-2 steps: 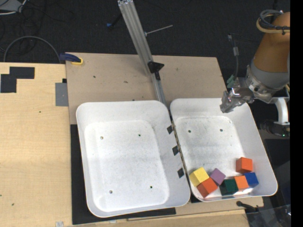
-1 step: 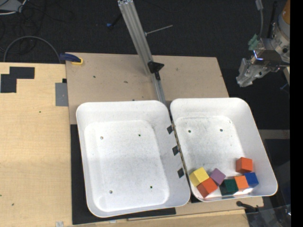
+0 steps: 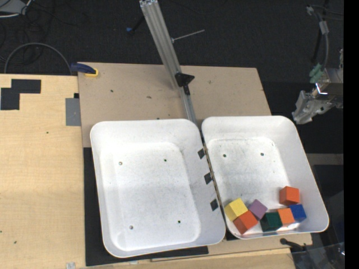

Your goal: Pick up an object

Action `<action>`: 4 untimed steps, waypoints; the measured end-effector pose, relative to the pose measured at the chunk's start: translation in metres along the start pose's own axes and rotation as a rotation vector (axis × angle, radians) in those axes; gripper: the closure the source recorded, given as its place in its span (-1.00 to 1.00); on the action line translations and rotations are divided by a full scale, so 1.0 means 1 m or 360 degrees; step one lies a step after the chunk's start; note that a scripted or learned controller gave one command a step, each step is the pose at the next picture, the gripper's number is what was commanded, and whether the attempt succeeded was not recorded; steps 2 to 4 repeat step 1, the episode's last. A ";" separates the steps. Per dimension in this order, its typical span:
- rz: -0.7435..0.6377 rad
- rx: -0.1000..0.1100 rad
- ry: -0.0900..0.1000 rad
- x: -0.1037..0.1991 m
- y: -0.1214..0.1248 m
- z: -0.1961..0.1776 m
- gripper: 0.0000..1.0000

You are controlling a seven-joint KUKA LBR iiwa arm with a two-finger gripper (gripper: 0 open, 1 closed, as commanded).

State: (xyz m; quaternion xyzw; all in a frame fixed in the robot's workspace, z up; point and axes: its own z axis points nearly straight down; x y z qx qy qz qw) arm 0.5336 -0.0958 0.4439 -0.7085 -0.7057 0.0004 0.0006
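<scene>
White plastic bins sit side by side on a brown board atop the bench (image 3: 224, 88), seen from the fixed overhead camera. The left bin (image 3: 112, 144) shows only its speckled floor, while the right bin (image 3: 280, 130) carries a cluster of coloured blocks packed into its near right corner. A yellow block (image 3: 236, 207) lies at the left of the group, touching a red-orange block (image 3: 245, 221) just below it. A purple block (image 3: 258, 208) rests beside the yellow one, with a dark green block (image 3: 271, 221) nearer the rim. An orange block (image 3: 285, 215) and a blue block (image 3: 298, 212) sit close together to the green block's right, and a second red-orange block (image 3: 289, 195) stands slightly apart above them, nearest the bin's right wall.

A slanted aluminium rail (image 3: 162, 41) runs from the top of the frame down to the seam between the two bins, where three small black clips mark the join. A pale wooden tabletop (image 3: 39, 167) lies to the left, and a blue-and-yellow clamp (image 3: 86, 69) grips the board's far left corner.

The gripper (image 3: 305, 112) hangs at the right side of the frame, beyond the right bin's far corner and well apart from the blocks; whether it is spread or closed cannot be told.
</scene>
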 end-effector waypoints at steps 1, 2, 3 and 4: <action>-0.0016 -0.0004 0.0001 0.066 -0.011 -0.021 1.00; -0.0016 -0.0004 0.0001 0.066 -0.011 -0.021 1.00; -0.0016 -0.0004 0.0001 0.066 -0.011 -0.021 1.00; -0.0016 -0.0004 0.0001 0.066 -0.011 -0.021 1.00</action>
